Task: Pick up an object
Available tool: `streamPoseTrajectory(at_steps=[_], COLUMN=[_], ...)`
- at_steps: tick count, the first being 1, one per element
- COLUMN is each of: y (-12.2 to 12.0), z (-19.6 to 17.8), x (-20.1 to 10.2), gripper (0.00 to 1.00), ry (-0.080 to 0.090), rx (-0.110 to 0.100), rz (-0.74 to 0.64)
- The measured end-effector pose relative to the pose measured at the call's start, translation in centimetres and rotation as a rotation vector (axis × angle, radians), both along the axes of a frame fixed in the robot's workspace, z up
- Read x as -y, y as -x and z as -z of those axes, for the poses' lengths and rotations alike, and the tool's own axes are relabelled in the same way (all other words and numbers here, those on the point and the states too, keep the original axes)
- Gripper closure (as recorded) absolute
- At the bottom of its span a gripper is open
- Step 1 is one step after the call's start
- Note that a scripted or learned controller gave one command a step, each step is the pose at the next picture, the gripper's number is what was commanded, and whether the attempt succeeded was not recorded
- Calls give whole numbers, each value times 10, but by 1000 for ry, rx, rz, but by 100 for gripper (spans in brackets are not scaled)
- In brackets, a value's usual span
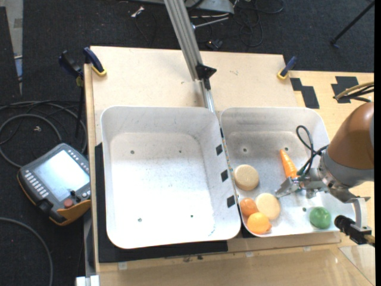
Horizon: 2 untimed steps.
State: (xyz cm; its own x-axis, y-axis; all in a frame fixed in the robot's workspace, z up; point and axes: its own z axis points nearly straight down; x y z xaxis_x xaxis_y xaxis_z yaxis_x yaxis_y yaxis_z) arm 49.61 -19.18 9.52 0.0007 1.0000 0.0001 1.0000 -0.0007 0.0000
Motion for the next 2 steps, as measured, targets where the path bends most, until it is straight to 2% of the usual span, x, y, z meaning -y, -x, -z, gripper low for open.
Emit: streamPoseTrajectory(at_steps=[1,2], y=[-1,2], z=[-11,-60], x=[0,-9], gripper=[100,100], ry=[1,2], rx=[3,5], rz=[0,-4])
